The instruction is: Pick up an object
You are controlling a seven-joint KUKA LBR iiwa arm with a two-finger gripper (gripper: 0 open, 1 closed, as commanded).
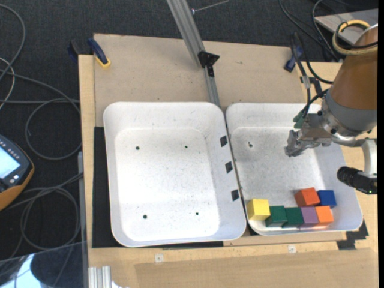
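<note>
Black cables trail over dark carpet beside the wooden board, blue clamps gripping it

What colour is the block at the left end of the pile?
Yellow, clearest in the camera view.

You cannot tell from above whether the gripper has its fingers apart or together; they are too small and dark against the right bin. The arm is cut off by the picture's right edge and hides that bin's far right rim. Among the blocks, the green block is partly hidden behind its neighbours, so its full shape stays unclear.
</note>
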